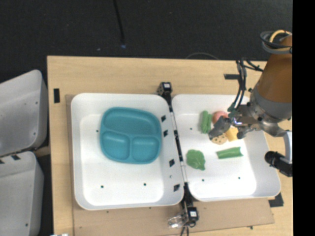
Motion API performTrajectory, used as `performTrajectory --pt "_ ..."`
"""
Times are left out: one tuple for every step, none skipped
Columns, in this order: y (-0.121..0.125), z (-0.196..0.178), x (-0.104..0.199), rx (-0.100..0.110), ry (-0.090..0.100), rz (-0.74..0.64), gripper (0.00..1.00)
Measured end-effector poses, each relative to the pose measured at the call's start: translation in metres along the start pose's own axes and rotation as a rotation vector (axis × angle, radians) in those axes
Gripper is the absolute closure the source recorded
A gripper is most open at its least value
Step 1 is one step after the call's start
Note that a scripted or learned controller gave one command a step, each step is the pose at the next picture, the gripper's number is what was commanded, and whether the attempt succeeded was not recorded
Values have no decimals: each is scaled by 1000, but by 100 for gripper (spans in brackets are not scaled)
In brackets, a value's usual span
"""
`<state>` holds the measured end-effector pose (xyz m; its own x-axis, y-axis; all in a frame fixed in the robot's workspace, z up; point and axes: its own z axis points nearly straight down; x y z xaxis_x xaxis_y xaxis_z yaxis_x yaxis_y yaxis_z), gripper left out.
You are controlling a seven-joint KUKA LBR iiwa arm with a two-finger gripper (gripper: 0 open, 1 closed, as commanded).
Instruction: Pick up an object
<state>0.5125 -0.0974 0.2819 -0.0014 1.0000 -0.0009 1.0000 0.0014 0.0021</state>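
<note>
My gripper (221, 128) hangs low over the upper middle of the right bin (246, 183), reaching in from the right. Just under its tip lies a small yellow block with holes (220, 138), partly covered by it. A pink-red piece (218, 115) sits right behind the gripper, and a green pickle-shaped piece (204, 121) lies to its left. A flat green bar (229, 153) rests in front of the gripper, with a leafy green piece (195, 159) further left near the bin's left wall. I see nothing lifted off the bin floor.
The left bin (88, 181) holds a teal divided plate (131, 134). A row of black clips runs down the ridge between the two bins (174, 146). The wooden bench (123, 73) surrounds both bins.
</note>
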Motion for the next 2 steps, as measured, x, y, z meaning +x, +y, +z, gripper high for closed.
performTrajectory --pt "0 0 0 0 0 0 0" --pt "6 44 -1 5 0 4 0"
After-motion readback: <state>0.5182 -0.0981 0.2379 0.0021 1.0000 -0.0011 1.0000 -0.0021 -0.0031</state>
